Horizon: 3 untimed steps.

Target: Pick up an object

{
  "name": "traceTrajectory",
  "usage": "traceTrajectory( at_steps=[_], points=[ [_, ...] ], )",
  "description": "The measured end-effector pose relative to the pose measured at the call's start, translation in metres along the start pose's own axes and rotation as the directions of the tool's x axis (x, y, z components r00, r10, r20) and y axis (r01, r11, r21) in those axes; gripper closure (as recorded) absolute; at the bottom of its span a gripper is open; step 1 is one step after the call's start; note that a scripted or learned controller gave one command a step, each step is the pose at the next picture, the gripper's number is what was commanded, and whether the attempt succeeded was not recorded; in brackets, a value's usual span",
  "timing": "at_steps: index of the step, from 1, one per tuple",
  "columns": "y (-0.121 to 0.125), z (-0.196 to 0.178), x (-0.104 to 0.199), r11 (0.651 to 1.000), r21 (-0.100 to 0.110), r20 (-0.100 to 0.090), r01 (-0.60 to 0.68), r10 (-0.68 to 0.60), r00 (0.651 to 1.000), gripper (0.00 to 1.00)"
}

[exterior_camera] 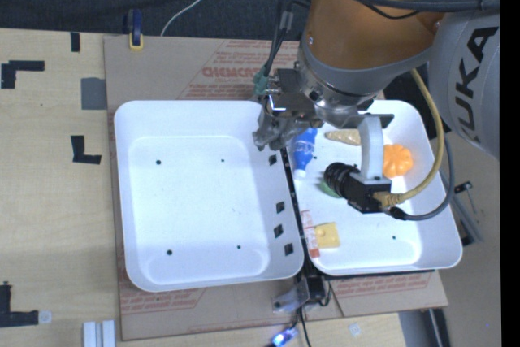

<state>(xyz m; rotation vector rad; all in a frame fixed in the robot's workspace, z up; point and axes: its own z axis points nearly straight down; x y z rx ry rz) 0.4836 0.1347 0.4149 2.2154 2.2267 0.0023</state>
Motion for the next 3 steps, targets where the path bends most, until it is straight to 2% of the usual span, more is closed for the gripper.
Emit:
traceTrajectory(
  at_steps=[1,2,3],
  points=[
    [0.0,0.009,-0.062,1.0,0.004,0.002,-0.009,0.009,1.0,1.0],
    [0.028,0.087,-0.082,1.0,0.008,0.003,-0.007,0.007,1.0,1.0],
    [0.033,0.059,-0.04,1.0,0.001,0.0,0.0,0.0,1.0,1.0]
  ],
)
